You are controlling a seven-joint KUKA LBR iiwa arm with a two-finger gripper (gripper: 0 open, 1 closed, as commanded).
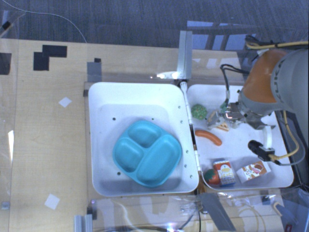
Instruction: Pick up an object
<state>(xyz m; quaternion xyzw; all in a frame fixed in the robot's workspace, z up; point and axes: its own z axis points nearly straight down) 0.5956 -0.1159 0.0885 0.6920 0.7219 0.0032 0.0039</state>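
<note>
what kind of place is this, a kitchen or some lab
Most likely a robot lab bench, not a kitchen: a grey arm with an orange band reaches over two shallow white bins, with toy food like an orange sausage and a blue divided plastic plate.

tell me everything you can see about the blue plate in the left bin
The blue plate is a light-blue divided dish, plastic by its look, with rounded corners and three compartments: two smaller ones on its upper and left sides, one larger one toward the right. It lies flat and right side up on the floor of the left bin, turned at an angle to the walls, near the front right part. Nothing lies in it, and nothing but the bin floor touches it.
</note>
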